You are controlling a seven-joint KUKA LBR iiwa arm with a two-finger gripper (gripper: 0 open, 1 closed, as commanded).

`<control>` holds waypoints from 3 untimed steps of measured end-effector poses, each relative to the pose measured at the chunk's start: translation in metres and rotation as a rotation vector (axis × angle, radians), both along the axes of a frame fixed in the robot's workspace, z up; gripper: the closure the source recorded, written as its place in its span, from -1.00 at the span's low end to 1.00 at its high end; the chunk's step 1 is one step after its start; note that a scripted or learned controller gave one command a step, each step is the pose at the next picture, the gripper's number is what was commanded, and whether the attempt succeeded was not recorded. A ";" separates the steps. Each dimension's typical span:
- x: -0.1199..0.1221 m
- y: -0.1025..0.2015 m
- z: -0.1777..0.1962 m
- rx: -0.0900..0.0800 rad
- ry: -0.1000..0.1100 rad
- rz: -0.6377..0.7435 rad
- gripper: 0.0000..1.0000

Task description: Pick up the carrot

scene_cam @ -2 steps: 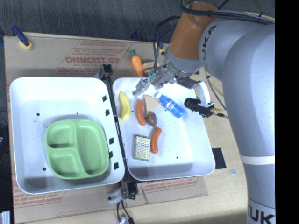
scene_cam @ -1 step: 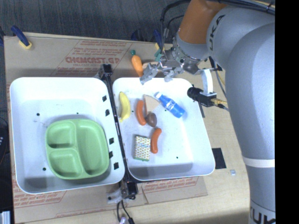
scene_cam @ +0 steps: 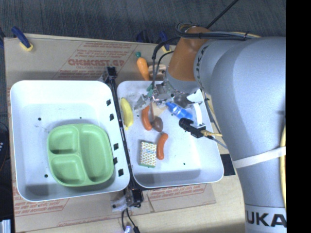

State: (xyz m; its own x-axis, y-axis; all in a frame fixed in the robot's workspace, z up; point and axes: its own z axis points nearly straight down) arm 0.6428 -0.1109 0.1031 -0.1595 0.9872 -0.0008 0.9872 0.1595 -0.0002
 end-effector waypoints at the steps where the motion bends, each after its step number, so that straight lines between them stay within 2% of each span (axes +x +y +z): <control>1: -0.021 -0.030 -0.004 0.000 -0.013 -0.221 -1.00; 2: 0.014 -0.071 0.006 0.000 0.000 0.002 -1.00; 3: 0.013 -0.011 0.003 0.002 0.006 -0.321 -1.00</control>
